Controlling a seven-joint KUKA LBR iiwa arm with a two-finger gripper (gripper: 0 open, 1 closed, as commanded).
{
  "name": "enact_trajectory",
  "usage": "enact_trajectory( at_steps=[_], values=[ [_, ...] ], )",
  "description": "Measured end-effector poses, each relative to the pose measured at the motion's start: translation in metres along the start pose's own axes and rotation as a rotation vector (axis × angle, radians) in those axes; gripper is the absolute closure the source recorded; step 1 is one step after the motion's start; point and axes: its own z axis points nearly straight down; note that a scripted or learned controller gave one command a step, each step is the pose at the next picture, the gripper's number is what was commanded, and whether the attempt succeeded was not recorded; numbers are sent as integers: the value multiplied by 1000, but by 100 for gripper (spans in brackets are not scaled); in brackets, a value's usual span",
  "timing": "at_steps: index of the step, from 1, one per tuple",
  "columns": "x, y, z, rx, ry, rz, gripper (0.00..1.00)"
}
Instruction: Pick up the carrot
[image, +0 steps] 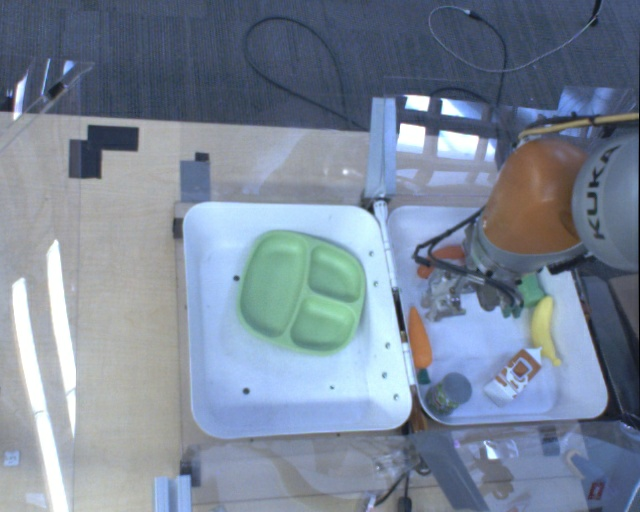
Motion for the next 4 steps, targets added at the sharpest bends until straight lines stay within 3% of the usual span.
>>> enact_trajectory(
  at_steps=[1,2,3,4],
  values=[
    [0,0,0,0,0,0,0],
    [38,-4,9,3,-3,-120,0],
    [35,-4,-1,2,-5,-116,100],
    [67,61,-85,2,11,239,100]
  ],
)
